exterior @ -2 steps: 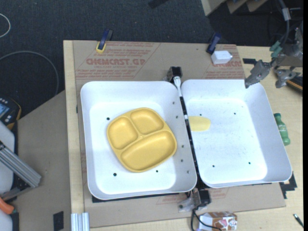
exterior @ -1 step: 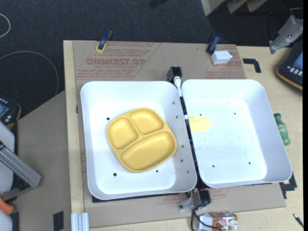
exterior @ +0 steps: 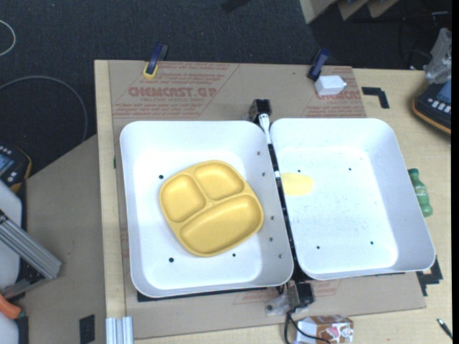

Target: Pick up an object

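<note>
Across the middle of the view, a brown bench (exterior: 215,84) with reddish print along its far strip, set against dark carpet.

On the bench, two shallow white bins side by side, touching along their inner walls: left bin (exterior: 140,264) and right bin (exterior: 380,192), both with rounded corners and a few small dark dots on their floors.

In the left bin, a yellow sectioned plate (exterior: 210,206), lying flat and face up, turned at a slant to the bin's walls. Three compartments: two smaller ones on the far side, one long one on the near side. Sits roughly mid-floor, apart from all four walls.

In the right bin, a small yellow piece (exterior: 296,184), flat and pale, just beside the wall shared with the left bin, on the far half of the floor. Well apart from the plate, with the two inner walls between them.

Outside the right bin's right rim, a green object (exterior: 419,190), too small to identify.

On the bench's far strip, a small white block (exterior: 330,85), next to a blue clamp (exterior: 318,64); a second clamp, blue and yellow (exterior: 154,59), near the far left corner.

At the far end of the seam between the bins, a black clip (exterior: 261,109).

Gripper state: cannot tell.
</note>
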Tool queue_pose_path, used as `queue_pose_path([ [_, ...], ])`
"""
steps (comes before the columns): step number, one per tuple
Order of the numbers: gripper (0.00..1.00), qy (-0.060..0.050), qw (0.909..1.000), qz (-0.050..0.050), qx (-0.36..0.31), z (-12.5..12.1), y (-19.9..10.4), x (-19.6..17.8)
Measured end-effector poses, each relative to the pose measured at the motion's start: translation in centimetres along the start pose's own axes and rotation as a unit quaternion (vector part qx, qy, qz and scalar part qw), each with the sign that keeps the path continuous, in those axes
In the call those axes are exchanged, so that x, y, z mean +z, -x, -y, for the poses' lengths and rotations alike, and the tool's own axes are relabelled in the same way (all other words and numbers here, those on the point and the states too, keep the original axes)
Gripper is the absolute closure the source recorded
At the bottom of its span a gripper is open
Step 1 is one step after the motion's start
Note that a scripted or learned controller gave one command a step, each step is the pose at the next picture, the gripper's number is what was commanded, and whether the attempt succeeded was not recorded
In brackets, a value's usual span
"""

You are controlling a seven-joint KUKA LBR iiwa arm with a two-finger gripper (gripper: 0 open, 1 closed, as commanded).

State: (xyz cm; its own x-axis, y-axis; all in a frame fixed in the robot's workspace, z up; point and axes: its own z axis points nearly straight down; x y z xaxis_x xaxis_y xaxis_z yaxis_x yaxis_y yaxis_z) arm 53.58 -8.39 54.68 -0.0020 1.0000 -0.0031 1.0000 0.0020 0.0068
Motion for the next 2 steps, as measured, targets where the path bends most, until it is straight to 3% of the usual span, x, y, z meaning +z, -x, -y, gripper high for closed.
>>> queue_pose_path([
  [1,1.0,-0.009,1.0,-0.002,0.003,4.0,0.7,10.5],
  [2,1.0,-0.008,1.0,-0.003,-0.004,5.9,-10.2,17.7],
])
